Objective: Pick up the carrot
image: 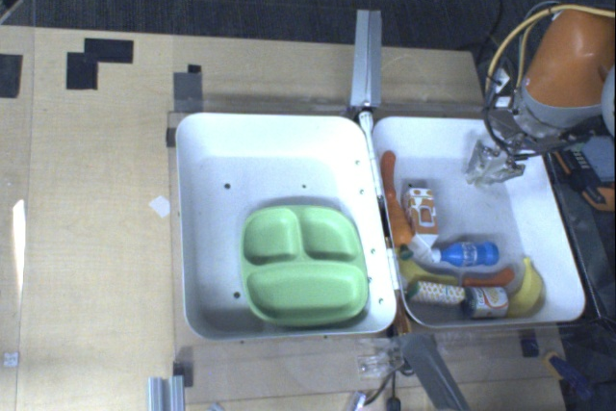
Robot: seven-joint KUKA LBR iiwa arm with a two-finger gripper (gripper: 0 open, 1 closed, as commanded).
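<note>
Orange and slender, the tapered carrot (394, 200) lies untouched well left of the empty, slightly parted metal gripper (494, 165), so the approach step remains: move over and descend.

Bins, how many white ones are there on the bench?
2. The left bin holds a green plate; the right bin holds the carrot and other items.

Divided plate (304, 265) in left bin (207, 207), carrot (394, 203) along right bin's (549, 236) left wall, gripper (494, 164) above right bin
</note>
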